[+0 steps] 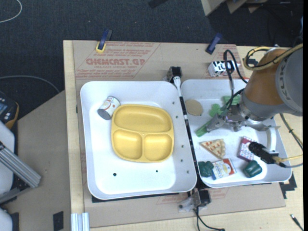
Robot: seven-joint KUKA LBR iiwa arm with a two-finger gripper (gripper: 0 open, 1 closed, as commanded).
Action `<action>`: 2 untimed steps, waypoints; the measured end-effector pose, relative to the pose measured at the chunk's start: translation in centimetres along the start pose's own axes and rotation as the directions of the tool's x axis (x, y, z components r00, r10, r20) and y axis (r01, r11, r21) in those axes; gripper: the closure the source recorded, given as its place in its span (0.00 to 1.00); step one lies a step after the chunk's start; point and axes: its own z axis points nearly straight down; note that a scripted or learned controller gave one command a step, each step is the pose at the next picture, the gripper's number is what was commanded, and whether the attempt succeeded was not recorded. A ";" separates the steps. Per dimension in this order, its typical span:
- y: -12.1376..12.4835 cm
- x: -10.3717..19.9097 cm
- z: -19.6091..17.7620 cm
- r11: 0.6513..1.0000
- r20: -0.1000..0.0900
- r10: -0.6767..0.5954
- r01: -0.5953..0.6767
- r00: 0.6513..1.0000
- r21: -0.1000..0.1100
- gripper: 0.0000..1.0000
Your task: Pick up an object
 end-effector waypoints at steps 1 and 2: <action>0.0 0.0 -1.0 1.000 0.001 0.000 0.000 1.000 -0.002 1.00; -0.3 0.9 -6.3 1.000 0.003 -0.003 0.003 1.000 -0.007 1.00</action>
